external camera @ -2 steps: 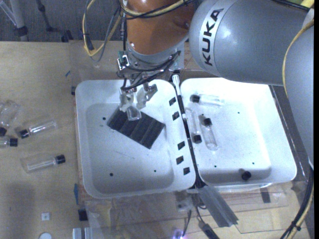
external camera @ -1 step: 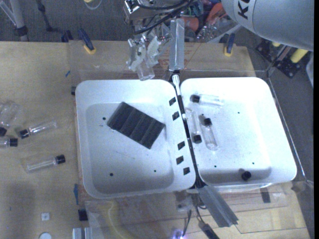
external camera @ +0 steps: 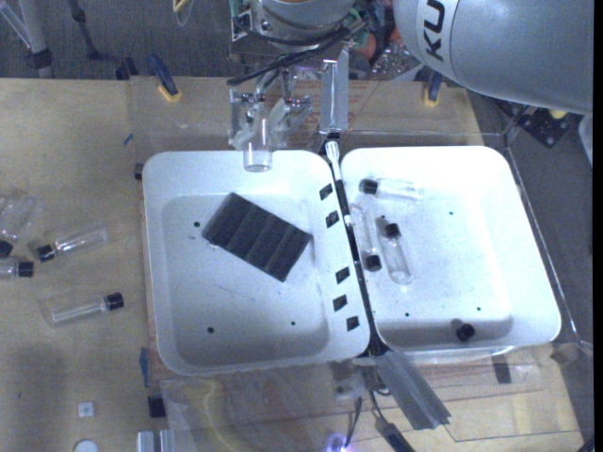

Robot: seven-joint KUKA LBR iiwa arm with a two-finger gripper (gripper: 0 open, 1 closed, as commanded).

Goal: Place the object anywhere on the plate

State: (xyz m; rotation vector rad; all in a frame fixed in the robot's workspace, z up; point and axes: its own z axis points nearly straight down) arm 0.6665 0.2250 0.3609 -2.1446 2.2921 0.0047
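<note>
The gripper [external camera: 268,125] hangs at the upper middle of the frame, over the far rim of the left bin [external camera: 160,252]. A small clear vial [external camera: 257,156] seems to sit between its fingers, clenched on it, though glare blurs the contact. The dark ribbed plate [external camera: 258,236] lies just below, mid-bin. Lowering squarely over the plate's centre would be wise; open floor surrounds it, and the divider edge lies to the right.
</note>
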